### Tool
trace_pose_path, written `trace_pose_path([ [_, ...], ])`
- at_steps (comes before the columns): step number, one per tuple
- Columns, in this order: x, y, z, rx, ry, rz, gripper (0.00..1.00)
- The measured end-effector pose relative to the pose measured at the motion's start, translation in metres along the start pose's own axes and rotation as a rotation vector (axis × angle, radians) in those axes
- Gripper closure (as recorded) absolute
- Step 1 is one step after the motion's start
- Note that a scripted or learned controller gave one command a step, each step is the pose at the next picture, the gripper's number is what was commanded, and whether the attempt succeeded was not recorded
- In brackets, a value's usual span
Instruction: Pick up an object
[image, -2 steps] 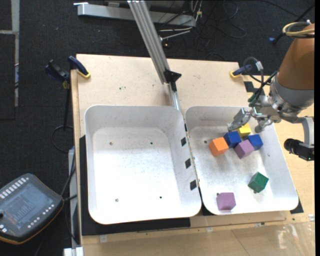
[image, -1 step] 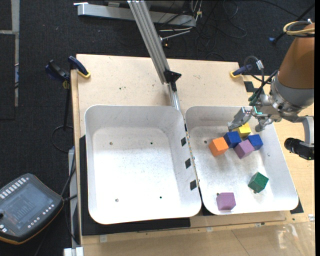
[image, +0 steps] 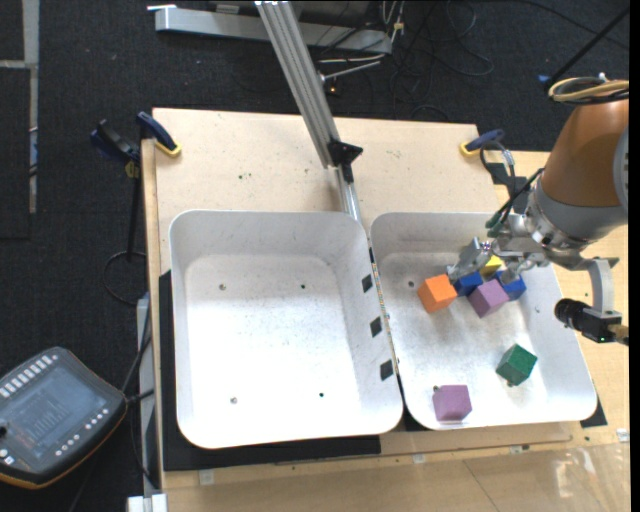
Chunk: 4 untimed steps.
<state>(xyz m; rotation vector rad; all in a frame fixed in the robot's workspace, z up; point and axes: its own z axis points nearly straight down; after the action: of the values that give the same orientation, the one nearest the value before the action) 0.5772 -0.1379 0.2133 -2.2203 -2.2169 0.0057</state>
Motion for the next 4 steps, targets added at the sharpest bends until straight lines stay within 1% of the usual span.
trace_pose_path([
  [1,-0.008,-0.001,0.048,0.000,0.000,0.000,0.00],
  [2,-0.004,0.000,0.092,0.000,0.001,-0.001,0.00],
  [3,-0.005,0.001,0.079,-0.006,-0.001,-0.001,1.00],
  [4,-0.004,-0.002,0.016,-0.012,-0.002,-0.004,1.00],
])
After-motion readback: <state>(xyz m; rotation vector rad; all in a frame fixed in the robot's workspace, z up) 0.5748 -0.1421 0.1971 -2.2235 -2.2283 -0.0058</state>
